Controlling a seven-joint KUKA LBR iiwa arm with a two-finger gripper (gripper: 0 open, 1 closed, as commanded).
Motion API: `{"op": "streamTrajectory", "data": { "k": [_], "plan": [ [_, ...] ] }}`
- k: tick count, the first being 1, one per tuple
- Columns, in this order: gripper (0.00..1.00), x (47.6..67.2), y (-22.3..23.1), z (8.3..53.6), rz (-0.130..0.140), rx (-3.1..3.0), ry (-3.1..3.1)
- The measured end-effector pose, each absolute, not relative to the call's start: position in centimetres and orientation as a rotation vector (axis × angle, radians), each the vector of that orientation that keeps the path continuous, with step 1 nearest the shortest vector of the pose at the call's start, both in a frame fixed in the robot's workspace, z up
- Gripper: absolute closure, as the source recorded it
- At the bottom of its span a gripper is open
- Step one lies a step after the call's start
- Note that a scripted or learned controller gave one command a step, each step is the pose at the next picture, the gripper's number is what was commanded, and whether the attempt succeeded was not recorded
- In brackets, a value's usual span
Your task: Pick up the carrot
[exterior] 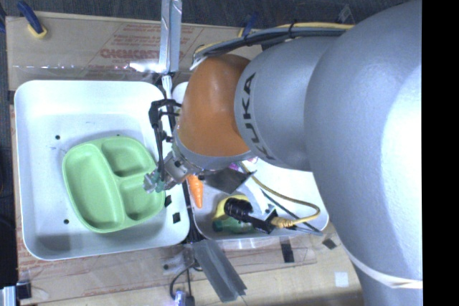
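The carrot [194,191] is a small orange piece at the left edge of the right bin [315,220], just under the arm's orange band. My gripper [155,182] hangs to its left, across the wall between the bins, over the right rim of the green divided tray [107,186] in the left bin [36,154]. The carrot is not between the fingers. The arm hides most of the right bin.
A green object [231,225] lies near the right bin's front wall. A grey metal bar [171,32] stands upright behind the bins. The left bin has bare white floor around the tray.
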State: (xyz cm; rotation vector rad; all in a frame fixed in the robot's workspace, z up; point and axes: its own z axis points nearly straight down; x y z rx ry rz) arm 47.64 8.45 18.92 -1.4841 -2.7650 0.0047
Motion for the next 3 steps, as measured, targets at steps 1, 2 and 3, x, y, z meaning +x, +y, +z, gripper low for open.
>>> {"op": "streamTrajectory", "data": {
  "k": [1, 2, 3],
  "plan": [
    [1.00, 47.7, 0.8, 18.9, 0.003, -0.754, -3.044],
    [1.00, 47.7, 5.7, 18.9, 0.004, -1.093, -2.942],
    [1.00, 47.7, 1.6, 18.9, 0.002, -0.482, -3.098]
  ]
}}
